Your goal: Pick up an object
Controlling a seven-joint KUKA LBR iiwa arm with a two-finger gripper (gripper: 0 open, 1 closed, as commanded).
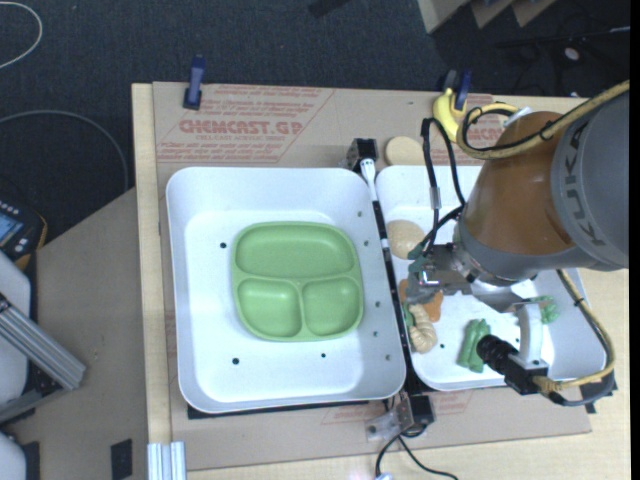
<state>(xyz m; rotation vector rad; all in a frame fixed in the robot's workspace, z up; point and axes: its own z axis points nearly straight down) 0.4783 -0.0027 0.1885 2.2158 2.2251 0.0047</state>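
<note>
The arm reached in from the right, its gripper [432, 276] low over the right bin [575, 353], hard by the left wall where the small items sat. Whether it was open or closed, I could not tell. A tan rounded piece [405, 236], an orange bit [417, 313] and a green toy [473, 346] lay near it. The green divided plate [297, 280] sat alone in the left bin [200, 268], likely just parked.
</note>
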